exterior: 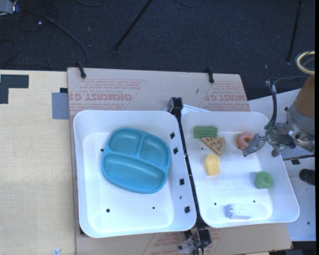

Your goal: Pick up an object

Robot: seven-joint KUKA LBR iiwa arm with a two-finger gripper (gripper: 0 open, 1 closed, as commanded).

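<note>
The right bin (287, 195) holds several small objects: a green block (205, 132), a tan pizza-slice wedge (214, 144), a yellow piece (212, 164), an orange-pink ring (244, 140), a round green piece (263, 179) and a pale clear-white item (239, 211). My gripper (266, 146) hangs over the bin's right side, just right of the ring and above the round green piece. Its fingers stand apart, open, with nothing between them.
The left bin (90, 206) bears a blue divided plate (135, 159). A black divider with clips (182, 163) runs between the bins. Cardboard (149, 92) lies under both bins, and a wooden bench top (26, 158) stretches to the left.
</note>
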